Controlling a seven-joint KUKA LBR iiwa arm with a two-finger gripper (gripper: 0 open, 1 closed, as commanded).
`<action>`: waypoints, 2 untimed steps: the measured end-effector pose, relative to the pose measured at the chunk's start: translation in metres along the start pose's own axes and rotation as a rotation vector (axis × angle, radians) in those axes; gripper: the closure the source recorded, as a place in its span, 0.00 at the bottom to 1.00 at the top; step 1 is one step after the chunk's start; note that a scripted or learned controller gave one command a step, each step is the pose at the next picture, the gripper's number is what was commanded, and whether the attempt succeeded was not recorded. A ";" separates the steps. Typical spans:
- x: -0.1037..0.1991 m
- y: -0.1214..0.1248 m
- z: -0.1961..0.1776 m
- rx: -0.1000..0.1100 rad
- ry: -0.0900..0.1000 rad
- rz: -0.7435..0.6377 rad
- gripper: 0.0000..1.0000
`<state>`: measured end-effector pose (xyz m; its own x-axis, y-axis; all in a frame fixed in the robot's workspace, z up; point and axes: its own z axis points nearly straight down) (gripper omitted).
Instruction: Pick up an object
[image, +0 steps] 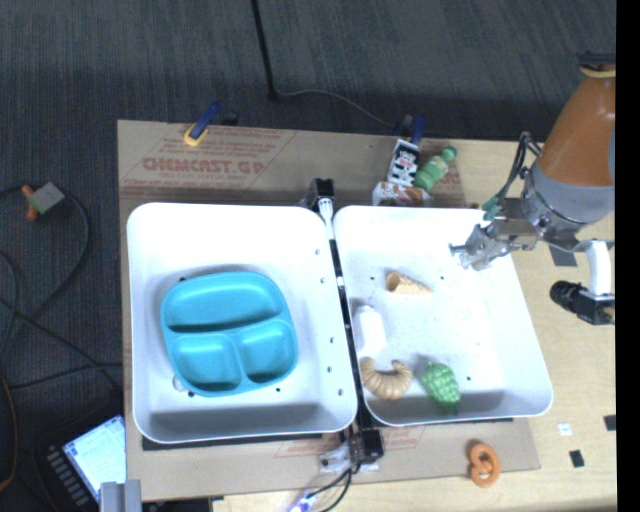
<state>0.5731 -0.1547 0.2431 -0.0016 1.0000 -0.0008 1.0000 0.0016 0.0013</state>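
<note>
my pincer: my two-finger metal pincer (470, 252) hovers over the upper right part of the right white bin (520, 330); i cannot tell from this slant how it is set, and i see nothing in it.
nearest object: a small tan cone-shaped pastry toy (408, 284) lies on the bin floor, left of and below my pincer, apart from it.
other candidates: a white cylinder-like piece (370, 326) sits against the bin's left wall; a tan ridged croissant-shaped toy (386, 378) and a green knobbly plastic toy (440, 384) lie near the front wall, close to each other.
left bin: a light blue sectioned plastic tray (230, 330) rests in the left white bin (150, 300).
risk, aim: i judge that a straight descent from here meets bare floor, since no object lies under me.
risk, walls: the white piece hugs the wall, so a finger could strike the rim.
risk, crowding: the croissant and green toy lie close, so one could get nudged aside.
</note>
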 end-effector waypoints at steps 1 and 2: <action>0.031 -0.080 -0.044 0.001 0.000 0.001 1.00; 0.101 -0.089 -0.018 0.002 0.001 0.001 1.00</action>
<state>0.4839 -0.0537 0.2612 -0.0010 1.0000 -0.0003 1.0000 0.0010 -0.0005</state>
